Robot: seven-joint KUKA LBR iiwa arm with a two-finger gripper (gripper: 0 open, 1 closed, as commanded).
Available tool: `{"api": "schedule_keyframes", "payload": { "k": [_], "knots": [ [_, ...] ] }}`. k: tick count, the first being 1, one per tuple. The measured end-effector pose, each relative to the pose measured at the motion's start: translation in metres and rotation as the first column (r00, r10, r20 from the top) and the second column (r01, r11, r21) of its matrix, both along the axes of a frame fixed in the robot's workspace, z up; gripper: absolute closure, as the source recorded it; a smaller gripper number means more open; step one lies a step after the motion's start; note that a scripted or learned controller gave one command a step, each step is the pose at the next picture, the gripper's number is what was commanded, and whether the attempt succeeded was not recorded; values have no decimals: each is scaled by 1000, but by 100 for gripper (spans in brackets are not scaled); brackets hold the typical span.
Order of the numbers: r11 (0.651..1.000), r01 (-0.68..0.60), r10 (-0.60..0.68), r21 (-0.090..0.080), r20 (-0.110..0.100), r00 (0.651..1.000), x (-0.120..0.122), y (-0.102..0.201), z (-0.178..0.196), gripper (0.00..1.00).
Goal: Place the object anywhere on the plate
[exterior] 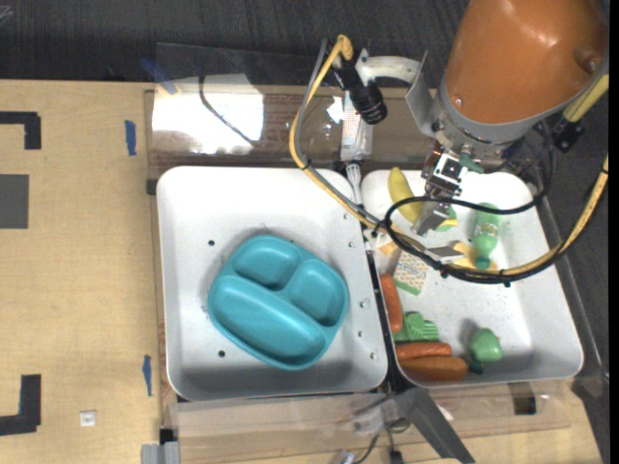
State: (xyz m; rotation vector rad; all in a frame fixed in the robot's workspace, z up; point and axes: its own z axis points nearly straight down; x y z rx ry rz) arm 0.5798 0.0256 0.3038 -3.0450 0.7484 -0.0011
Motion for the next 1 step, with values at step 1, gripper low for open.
{"api": "schedule_keyframes", "payload": {
  "k": [1],
  "knots": [
    [998,67,-67,-2,-6,998,-46,-48,-49,100]
  ]
}}
